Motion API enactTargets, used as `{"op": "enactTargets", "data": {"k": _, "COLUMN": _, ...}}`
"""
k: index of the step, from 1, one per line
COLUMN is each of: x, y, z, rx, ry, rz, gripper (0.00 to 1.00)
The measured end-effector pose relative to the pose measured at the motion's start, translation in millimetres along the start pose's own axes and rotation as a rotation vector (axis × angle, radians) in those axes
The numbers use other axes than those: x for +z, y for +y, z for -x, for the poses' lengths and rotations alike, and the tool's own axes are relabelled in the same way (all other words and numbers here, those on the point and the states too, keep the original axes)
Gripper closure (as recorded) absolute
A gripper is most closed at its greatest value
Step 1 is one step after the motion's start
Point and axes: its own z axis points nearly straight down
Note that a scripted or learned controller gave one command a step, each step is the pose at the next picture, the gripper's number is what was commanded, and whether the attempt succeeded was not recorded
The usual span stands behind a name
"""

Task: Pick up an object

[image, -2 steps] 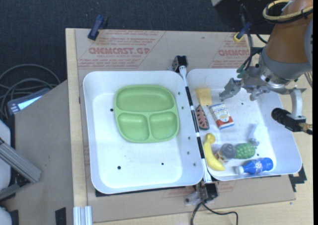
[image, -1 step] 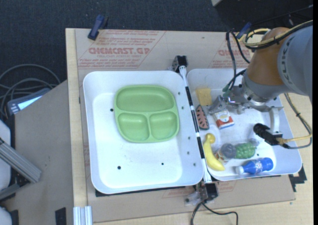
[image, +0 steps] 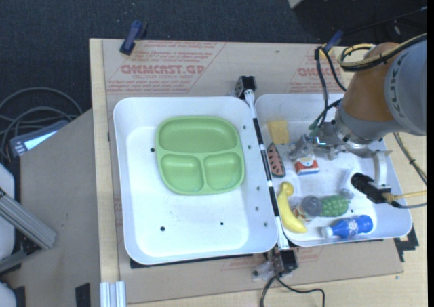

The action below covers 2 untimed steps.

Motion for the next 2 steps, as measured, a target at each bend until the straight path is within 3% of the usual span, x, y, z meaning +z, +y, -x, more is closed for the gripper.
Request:
{"op": "enactTargets", "data": {"k": 1, "x": -10, "y": 0, "z": 0, "rx": 0.000, "ry": 0.000, "rz": 0.002, "gripper": 1.00}}
{"op": "enactTargets", "data": {"k": 2, "x": -100, "y": -21, "z": -69, "rx": -0.002, "ry": -0.001, "rz": 0.004, "gripper": 1.00}}
